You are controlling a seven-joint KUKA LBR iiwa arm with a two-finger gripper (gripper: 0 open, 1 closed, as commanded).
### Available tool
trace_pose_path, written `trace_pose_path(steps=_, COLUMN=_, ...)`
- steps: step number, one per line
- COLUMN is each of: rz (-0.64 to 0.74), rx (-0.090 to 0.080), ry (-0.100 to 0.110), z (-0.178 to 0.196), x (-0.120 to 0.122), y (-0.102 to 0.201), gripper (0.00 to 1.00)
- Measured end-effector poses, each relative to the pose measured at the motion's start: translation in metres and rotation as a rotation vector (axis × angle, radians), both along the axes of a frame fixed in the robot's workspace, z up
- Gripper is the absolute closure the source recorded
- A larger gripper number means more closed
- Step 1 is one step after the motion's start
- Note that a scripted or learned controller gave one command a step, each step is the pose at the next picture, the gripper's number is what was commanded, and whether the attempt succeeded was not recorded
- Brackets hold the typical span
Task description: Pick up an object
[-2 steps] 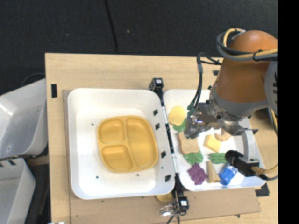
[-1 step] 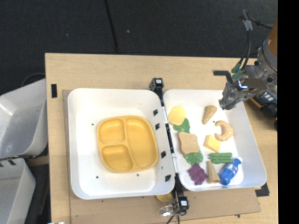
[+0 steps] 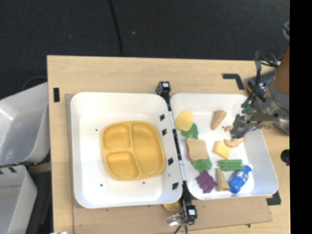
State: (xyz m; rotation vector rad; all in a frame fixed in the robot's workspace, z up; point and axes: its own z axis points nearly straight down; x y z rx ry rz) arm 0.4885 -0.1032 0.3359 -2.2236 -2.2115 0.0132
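A: Contents, largest first?
B: Left bin (image 3: 87, 189): yellow tray (image 3: 132, 149). Right bin (image 3: 267, 165): toy foods.
A: Target?
B: Tan curved piece (image 3: 234, 142), right side, directly under gripper (image 3: 239, 130). Likely light, stiff, smooth; pinch across its middle.
A: Gripper?
B: Cannot tell its state.

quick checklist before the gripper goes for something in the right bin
1. Gripper over the right bin, near its right side: ok.
2. A target directly under it: ok; a small tan piece lies just below the gripper.
3. Anything already held: cannot tell; the view is too coarse there.
4. Room around the target: not ok; a yellow wedge lies right beside the tan piece.
5. Other items apart from the gripper: ok; the blue bottle and purple grapes lie nearer the front edge.
6. Yellow divided tray sits in the left bin, out of the way: ok.
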Motion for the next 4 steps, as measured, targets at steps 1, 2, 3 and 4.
trace_pose_path(steps=1, rz=0.002, rx=0.004, ry=0.005, z=-0.205, x=0.003, y=-0.032, gripper=1.0)
trace_pose_path(steps=2, rz=0.018, rx=0.007, ry=-0.014, z=-0.133, x=0.003, y=0.086, gripper=1.0)
trace_pose_path(steps=3, rz=0.017, rx=0.006, ry=-0.018, z=-0.039, x=0.004, y=0.166, gripper=1.0)
trace_pose_path(steps=4, rz=0.001, rx=-0.001, ry=-0.02, z=0.052, x=0.002, y=0.088, gripper=1.0)
